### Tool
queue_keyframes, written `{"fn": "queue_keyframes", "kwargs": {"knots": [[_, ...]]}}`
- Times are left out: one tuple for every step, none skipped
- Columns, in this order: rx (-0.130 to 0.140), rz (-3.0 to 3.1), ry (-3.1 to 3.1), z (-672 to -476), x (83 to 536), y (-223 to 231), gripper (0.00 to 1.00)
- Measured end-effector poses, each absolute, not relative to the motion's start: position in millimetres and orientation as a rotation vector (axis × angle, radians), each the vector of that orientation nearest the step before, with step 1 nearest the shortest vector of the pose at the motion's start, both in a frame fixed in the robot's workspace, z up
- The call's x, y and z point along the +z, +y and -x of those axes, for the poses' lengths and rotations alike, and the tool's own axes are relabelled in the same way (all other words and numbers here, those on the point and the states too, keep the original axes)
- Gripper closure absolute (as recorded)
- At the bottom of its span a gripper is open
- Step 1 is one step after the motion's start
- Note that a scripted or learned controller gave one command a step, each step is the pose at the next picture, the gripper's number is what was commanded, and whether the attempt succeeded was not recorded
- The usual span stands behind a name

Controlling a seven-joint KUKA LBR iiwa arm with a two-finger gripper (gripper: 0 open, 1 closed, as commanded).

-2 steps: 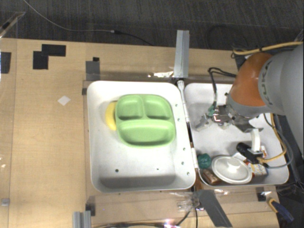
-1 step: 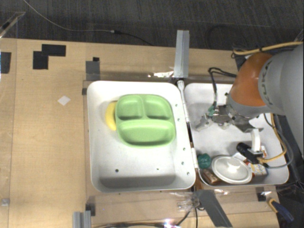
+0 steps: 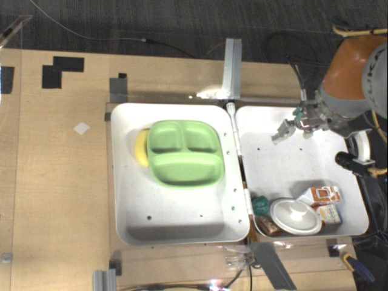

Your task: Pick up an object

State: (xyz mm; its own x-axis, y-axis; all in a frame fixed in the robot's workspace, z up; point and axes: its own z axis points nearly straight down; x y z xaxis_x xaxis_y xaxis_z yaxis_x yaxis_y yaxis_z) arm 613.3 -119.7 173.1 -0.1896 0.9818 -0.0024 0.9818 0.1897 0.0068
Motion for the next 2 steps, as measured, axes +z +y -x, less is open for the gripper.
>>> {"fn": "queue_keyframes", "kwargs": {"knots": [[0.009,-2.105,2.321,-577.6,88,-111,0.00],[0.009,-2.040,2.378,-595.5,88,-93,0.00]]}}
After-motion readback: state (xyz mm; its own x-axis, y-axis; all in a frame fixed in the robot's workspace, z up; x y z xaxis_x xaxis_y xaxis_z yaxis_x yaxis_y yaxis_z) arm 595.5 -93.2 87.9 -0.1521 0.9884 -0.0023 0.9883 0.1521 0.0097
